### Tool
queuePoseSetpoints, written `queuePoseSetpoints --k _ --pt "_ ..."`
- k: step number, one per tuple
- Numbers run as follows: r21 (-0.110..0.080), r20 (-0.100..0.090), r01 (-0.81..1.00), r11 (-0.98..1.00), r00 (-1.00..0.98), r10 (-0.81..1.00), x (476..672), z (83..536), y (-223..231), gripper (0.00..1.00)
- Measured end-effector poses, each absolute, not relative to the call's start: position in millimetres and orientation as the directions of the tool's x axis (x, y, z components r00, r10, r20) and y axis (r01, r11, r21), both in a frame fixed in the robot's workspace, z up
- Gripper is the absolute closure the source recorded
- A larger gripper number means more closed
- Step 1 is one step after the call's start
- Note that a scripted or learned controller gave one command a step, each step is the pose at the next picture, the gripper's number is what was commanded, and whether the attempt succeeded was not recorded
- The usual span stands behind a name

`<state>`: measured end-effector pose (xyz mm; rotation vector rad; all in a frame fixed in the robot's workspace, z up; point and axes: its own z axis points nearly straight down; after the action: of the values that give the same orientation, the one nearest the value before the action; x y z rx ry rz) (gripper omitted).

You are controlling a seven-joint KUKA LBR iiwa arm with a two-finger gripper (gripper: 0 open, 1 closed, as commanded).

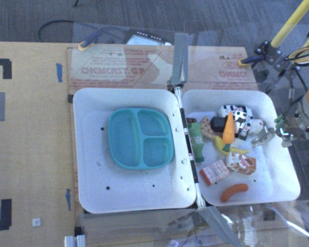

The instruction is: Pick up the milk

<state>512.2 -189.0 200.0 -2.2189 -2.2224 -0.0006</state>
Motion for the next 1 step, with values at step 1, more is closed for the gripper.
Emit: queuePoseSetpoints --k 1 --pt "0.030 -0.005 0.999 0.030 -0.030 1.000 493.1 111.1 -168.3 0.00"
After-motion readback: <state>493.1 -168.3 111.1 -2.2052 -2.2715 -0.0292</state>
